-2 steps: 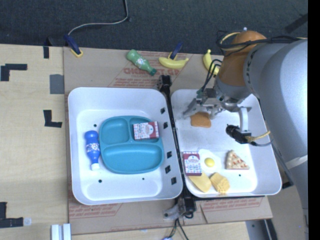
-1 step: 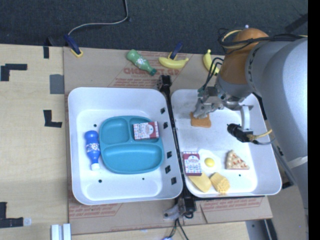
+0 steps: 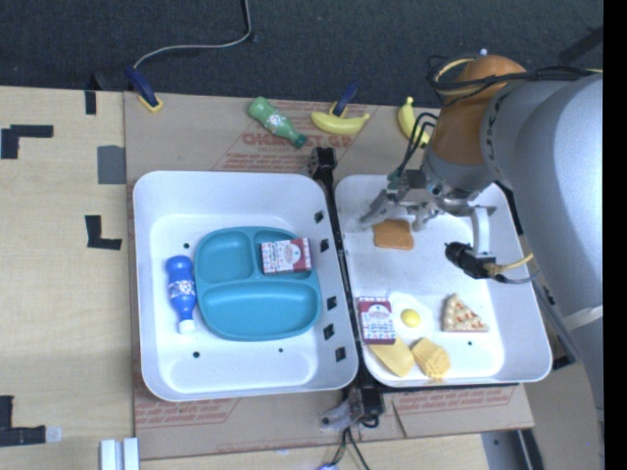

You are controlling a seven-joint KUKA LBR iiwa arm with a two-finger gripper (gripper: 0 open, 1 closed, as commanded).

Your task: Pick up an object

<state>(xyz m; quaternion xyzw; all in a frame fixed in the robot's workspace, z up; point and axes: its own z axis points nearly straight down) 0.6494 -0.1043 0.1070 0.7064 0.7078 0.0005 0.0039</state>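
- Arm (image 3: pixel 529 155): grey with an orange band, reaching in from the right over the right bin (image 3: pixel 519 360).
- Gripper (image 3: pixel 397 213): low over the upper left part of the right bin; its fingers (image 3: pixel 377 209) are spread apart, with nothing seen between them.
- Toast (image 3: pixel 394 235): a brown slice on the bin floor just below the gripper, near the fingertips; whether they touch it cannot be told.
- Pizza slice (image 3: pixel 464 314): lying in the lower right of the right bin, well apart from the gripper.
- Fried egg (image 3: pixel 409 316): near the bin's lower middle, just beside a small red carton (image 3: pixel 376 320).
- Cheese wedge (image 3: pixel 393 358) and corn cob (image 3: pixel 432 358): side by side at the bin's near edge.
- Left bin (image 3: pixel 157 262): holds a blue divided tray (image 3: pixel 245 302) with a second red carton (image 3: pixel 285 257) on its upper right corner; a blue bottle (image 3: pixel 180 292) lies just left of the tray.
- Table (image 3: pixel 59 262): behind the bins lie a green bottle (image 3: pixel 275 122) and two bananas (image 3: pixel 339 121), one above the bins' join, the other (image 3: pixel 408 117) near the arm.
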